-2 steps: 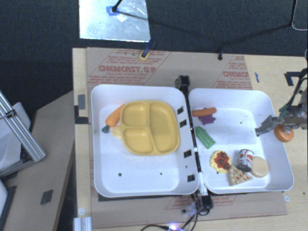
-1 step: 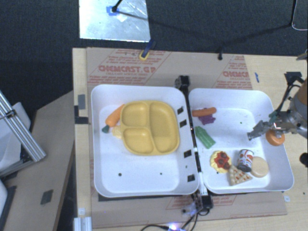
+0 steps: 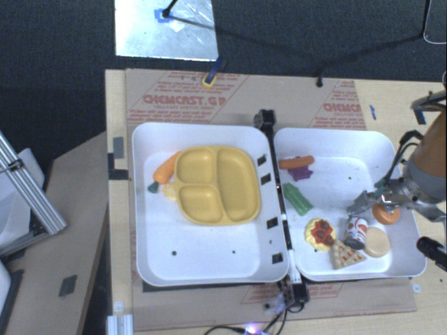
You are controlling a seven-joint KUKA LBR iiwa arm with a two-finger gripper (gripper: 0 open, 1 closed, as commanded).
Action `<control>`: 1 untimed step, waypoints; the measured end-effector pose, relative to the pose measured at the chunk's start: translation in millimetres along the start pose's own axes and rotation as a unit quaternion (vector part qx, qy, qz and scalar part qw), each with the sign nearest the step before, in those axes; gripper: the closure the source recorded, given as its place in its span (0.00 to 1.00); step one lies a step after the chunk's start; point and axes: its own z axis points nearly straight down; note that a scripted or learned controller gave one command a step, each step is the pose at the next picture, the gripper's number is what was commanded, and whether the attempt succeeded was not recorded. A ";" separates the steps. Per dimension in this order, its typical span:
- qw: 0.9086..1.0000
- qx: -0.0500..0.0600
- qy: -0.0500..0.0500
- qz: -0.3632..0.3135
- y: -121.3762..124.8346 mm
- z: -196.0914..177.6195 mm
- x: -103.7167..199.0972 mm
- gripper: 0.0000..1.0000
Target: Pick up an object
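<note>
White bins: two side by side on the desk; the left bin holds a yellow divided plate with a carrot at its 9 o'clock.
Right bin: toy food and a can.
Can: just at 7 o'clock of the gripper, with a tan disc at the can's 4 o'clock, a waffle wedge at 6, a small pizza at 9.
Orange round piece: at 4 o'clock of the gripper, close by.
Gripper: low over the right bin, grasps nothing visible; spread of its tips cannot be told.
Surroundings: cardboard under the bins, dark carpet beyond.
</note>
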 end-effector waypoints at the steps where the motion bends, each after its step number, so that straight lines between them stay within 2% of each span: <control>1: 1.000 -0.006 -0.002 -0.001 3.0 48.9 -0.3 0.00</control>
